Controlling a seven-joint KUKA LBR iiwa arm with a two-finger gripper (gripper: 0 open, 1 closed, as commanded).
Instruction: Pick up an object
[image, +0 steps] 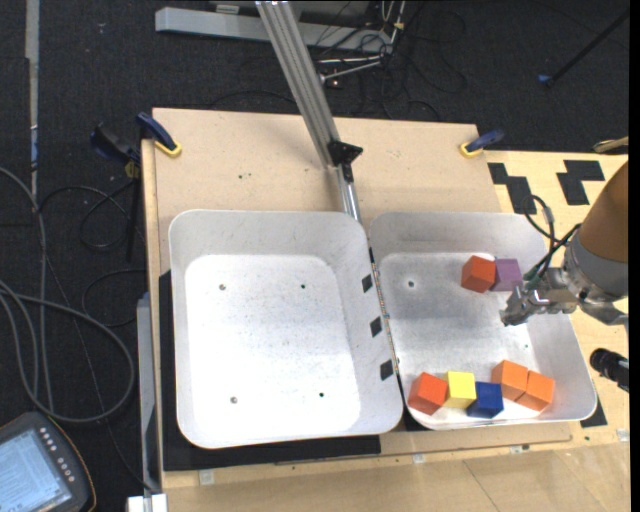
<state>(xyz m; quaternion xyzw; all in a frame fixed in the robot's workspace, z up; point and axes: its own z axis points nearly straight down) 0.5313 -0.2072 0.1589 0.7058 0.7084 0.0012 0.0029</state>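
The right bin (440, 330) holds several small blocks. An orange block (479, 272) and a purple block (507, 273) sit side by side near its back right. Along the front edge lie an orange block (429, 391), a yellow block (461, 386), a blue block (487, 399) and two more orange blocks (524, 383). My gripper (519, 306) hangs over the bin's right side, just right of and below the purple block, with nothing visibly held.
The left bin (265, 325) lies beside the right one on the wooden bench. A slanted metal pole (305, 85) runs from the top down to the gap between the bins. Clamps sit at the bench's back corners.
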